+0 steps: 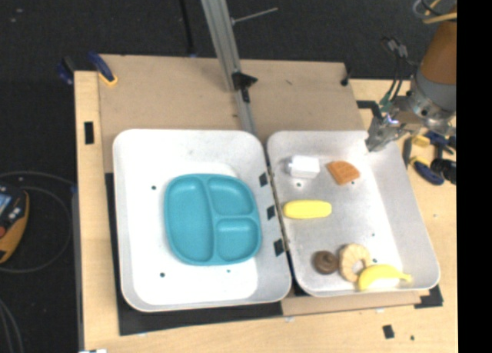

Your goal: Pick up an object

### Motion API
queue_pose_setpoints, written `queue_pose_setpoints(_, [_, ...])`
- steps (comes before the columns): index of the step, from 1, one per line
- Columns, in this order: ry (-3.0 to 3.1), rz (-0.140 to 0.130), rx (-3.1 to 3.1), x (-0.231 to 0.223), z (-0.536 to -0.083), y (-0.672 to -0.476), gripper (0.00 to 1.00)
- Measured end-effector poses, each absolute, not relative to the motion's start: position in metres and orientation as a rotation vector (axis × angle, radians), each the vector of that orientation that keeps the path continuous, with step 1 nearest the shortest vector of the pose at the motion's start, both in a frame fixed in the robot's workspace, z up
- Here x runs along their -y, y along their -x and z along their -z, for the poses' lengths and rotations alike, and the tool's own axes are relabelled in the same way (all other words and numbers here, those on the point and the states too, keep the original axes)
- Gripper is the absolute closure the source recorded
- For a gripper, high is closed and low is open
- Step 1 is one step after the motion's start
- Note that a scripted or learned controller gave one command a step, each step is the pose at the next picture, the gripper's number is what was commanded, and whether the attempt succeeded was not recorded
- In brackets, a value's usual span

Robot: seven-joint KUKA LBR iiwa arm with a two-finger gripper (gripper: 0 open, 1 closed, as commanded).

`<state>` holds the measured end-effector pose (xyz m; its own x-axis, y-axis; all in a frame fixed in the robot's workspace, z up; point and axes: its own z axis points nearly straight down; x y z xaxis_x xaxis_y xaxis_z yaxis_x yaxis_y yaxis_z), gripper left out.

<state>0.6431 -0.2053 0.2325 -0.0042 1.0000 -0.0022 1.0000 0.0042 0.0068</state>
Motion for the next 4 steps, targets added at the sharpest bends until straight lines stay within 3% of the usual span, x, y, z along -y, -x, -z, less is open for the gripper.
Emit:
queue_pose_setpoints(1, [-2.213,-0.004,-2.222,0.207,-0.268,-0.644,1.0])
queue_pose_setpoints(4, [-2.214,-0.001,-2.229,0.055,-0.252,-0.654,1.0])
